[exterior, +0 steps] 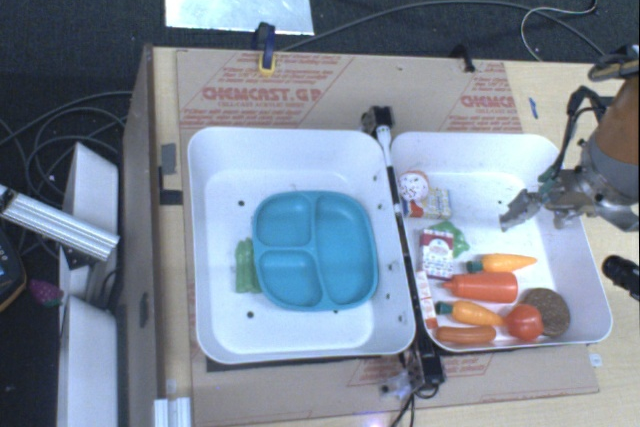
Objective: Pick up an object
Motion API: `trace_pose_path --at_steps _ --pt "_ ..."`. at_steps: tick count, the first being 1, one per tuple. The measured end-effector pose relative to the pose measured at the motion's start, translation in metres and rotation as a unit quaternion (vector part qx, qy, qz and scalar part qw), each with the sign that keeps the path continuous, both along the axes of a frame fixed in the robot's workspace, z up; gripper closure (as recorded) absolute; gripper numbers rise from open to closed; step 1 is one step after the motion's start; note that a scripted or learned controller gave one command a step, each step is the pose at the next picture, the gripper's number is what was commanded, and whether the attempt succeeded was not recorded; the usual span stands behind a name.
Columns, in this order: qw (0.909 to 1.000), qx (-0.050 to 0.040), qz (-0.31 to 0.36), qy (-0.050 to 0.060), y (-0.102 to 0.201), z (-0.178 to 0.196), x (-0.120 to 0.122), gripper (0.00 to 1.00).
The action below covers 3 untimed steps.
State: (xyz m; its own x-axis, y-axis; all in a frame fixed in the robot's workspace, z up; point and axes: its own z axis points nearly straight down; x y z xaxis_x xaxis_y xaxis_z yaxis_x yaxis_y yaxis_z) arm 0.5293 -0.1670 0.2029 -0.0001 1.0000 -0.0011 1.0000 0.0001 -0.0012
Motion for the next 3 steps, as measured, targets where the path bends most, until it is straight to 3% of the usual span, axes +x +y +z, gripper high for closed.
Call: trace_pose_path --at_steps 1,2,3 --pt "1.0000 0.0005 0.001 -0.001 0.003 -0.049 -0.028 0.00" --pt "1.0000 0.0003 0.001 -0.002 0.025 -0.118 -0.037 0.00" --pt "1.0000 -0.0005 0.000 -0.002 -0.029 -0.070 -0.005 0.00"
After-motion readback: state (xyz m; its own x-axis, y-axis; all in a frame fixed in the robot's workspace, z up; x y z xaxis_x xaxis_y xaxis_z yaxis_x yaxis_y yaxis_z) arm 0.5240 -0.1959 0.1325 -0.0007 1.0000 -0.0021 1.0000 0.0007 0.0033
